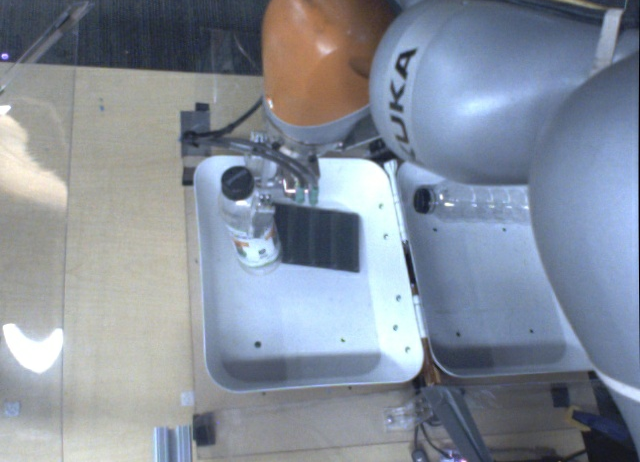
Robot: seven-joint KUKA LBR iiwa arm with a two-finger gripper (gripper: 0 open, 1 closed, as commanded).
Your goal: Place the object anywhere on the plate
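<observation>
A small clear bottle [250, 225] with a black cap and a printed label stands upright in the left bin, touching the left edge of a flat black rectangular plate [320, 240]. My gripper [284, 176] hangs from the orange-banded wrist over the bin's back edge, just above and to the right of the bottle's cap. The wrist hides much of the gripper, and its metal parts reach down close to the bottle's neck. Whether the bottle is between them is unclear.
The left bin [300, 340] has bare white floor in its front half. In the right bin [480, 280] a clear plastic bottle [470, 200] with a dark cap lies on its side near the back. The grey arm covers the upper right.
</observation>
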